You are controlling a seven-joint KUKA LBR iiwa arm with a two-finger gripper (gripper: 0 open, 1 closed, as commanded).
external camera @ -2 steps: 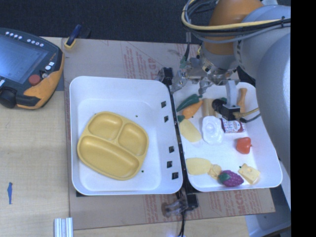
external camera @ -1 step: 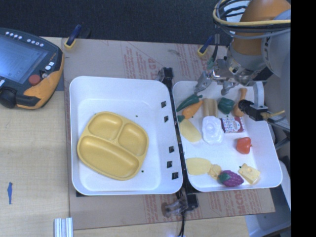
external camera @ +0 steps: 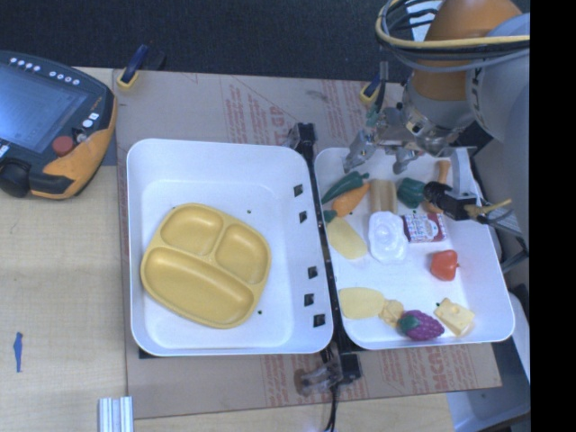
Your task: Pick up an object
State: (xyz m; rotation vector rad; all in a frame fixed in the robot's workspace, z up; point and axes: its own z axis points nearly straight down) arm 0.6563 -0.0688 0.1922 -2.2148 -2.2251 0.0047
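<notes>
Above the far edge of the right bin (external camera: pixel 504 318) the gripper (external camera: pixel 382 156) hangs with its two fingers apart and nothing between them. Just below it in that bin lies a toy carrot (external camera: pixel 346 199), with a green piece (external camera: pixel 412 191) beside it. Nearer lie a white cup (external camera: pixel 387 238), a red tomato (external camera: pixel 443 264), a purple grape bunch (external camera: pixel 420 325) and a cheese wedge (external camera: pixel 454 316). The left bin (external camera: pixel 144 165) holds a yellow divided tray (external camera: pixel 205 264).

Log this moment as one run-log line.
gripper: open, above far end of right bin | held: nothing | nearest: carrot | left bin: yellow tray
</notes>
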